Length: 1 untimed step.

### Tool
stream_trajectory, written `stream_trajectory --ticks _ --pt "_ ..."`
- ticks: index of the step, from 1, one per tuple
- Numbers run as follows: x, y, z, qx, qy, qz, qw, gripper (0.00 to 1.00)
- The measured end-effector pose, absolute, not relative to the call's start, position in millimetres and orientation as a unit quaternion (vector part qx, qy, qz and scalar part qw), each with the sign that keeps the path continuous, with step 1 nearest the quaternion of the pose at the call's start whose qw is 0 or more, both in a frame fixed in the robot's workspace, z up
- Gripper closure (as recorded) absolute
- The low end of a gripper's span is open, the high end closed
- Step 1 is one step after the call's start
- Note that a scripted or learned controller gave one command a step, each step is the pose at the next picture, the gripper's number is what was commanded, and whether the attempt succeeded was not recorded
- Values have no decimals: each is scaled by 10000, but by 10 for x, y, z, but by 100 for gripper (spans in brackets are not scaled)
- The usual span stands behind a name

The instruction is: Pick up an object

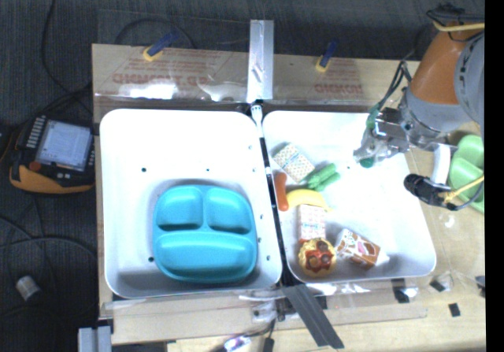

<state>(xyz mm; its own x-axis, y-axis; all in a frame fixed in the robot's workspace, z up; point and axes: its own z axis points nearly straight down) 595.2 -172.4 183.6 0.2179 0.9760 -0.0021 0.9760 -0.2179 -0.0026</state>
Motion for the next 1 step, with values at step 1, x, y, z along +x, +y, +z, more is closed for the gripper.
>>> stream_trajectory --ticks 1 --pt "6148 -1791 2613 -7732 -6341 19 -2 100"
